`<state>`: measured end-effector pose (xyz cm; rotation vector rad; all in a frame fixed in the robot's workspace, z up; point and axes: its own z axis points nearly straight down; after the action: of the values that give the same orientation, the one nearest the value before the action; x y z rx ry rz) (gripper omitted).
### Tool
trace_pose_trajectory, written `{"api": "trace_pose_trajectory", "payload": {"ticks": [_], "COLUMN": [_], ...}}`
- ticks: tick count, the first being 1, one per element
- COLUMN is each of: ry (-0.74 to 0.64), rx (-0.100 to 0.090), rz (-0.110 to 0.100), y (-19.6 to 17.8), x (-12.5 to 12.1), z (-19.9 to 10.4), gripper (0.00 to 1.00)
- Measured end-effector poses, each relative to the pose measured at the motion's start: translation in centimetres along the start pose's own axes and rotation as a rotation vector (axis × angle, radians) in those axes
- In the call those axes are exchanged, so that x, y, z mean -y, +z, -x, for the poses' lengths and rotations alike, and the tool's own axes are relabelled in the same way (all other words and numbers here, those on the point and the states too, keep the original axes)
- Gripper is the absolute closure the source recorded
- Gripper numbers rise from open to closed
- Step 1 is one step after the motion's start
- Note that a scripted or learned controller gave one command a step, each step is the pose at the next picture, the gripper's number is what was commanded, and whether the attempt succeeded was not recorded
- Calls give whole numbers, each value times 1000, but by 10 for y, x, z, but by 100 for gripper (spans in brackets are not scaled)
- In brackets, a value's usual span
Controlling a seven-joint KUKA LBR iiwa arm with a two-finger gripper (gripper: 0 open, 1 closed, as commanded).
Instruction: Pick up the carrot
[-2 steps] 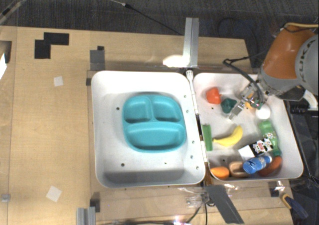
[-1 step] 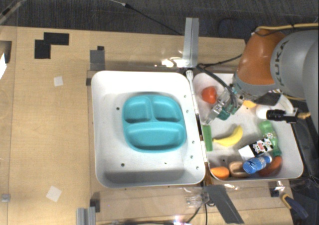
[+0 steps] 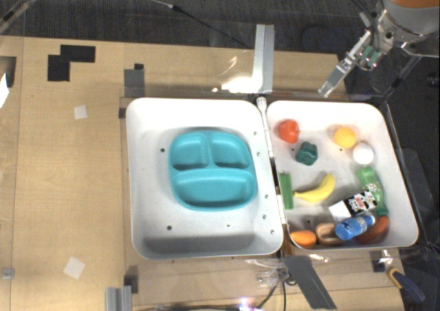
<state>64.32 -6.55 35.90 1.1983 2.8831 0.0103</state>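
The carrot (image 3: 302, 237), as best I can judge, is the small orange piece that is lying at about 7 o'clock in the right bin (image 3: 392, 131), tucked into the near corner against the wall. It is looking short, rounded and smooth, more a stub than a long root, with a glossy orange skin. It is lying flat with its length along the near wall.

A brown item (image 3: 328, 234) is touching it at its 3 o'clock side, and a blue bottle (image 3: 354, 226) is resting just beyond that. A banana (image 3: 316, 189) and a green strip (image 3: 285, 190) are lying near, at its 12 o'clock.

That crowding is making the main risk. A descent here is likely going to strike the bin wall or the brown item, and a closing grasp could be catching the neighbour instead of the carrot. The smooth, rounded body may also be slipping out of a pinch. A red-orange piece (image 3: 288, 130) is sitting at 11 o'clock in the same bin and could be drawing the pick to the wrong target.

Farther off, the gripper (image 3: 331, 84) is hanging above the bench past the bin's 12 o'clock rim, well apart from the carrot. Whether it is released or clenched, I cannot tell.
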Motion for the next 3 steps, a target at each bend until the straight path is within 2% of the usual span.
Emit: {"api": "trace_pose_trajectory", "payload": {"ticks": [1, 2, 3], "ry": [-28, -176, -260], "rx": [-18, -5, -9], "rz": [-16, -5, -7], "y": [171, 252, 271], "x": [28, 58, 72], "z": [45, 52, 62], "gripper": [0, 0, 0]}}
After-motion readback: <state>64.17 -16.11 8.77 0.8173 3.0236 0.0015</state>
